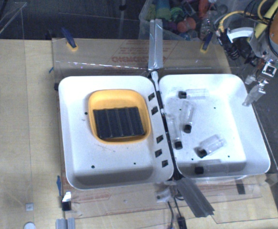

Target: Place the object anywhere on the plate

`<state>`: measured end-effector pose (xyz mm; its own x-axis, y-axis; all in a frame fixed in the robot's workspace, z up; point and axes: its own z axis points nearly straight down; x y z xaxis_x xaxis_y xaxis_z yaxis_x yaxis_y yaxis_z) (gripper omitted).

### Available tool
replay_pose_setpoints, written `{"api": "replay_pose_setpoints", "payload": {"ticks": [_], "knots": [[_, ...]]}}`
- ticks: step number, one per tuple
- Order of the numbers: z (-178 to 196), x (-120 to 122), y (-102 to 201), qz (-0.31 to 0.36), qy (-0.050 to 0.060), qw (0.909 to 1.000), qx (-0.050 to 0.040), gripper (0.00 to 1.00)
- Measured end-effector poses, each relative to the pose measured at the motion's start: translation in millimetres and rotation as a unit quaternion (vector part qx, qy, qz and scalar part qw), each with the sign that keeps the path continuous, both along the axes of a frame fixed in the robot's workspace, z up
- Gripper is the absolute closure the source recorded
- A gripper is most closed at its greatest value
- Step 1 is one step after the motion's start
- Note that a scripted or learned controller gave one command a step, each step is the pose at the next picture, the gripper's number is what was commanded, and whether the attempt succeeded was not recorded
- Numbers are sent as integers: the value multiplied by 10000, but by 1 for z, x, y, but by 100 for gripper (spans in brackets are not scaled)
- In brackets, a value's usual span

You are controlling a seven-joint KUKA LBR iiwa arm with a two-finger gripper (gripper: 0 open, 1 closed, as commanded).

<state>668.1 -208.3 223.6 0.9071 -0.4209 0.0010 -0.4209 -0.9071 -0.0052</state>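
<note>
**Clear vials in the right bin, yellow plate in the left**

Several small clear plastic vials with black caps (209, 145) lie scattered in the right-hand shallow white bin (234, 87), apart from one another. The left-hand shallow white bin (72, 128) holds a rounded-square yellow plate (117, 97) bearing a dark ribbed insert (118, 122). Faint red lettering on the clear sheet (129, 54) behind the bins is unreadable. The gripper (255, 92) hangs over the right bin's far right rim.

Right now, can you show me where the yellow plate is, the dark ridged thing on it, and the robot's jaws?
yellow plate (95, 100): camera view, bare upper-left rim.
dark ridged thing (118, 122): camera view, its middle.
gripper (254, 93): camera view, fingertip end.
</note>
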Motion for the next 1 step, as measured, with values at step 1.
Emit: {"api": "replay_pose_setpoints", "payload": {"ticks": [1], "knots": [[-20, 0, -10, 1192, -1, 9929, -1, 0]]}}
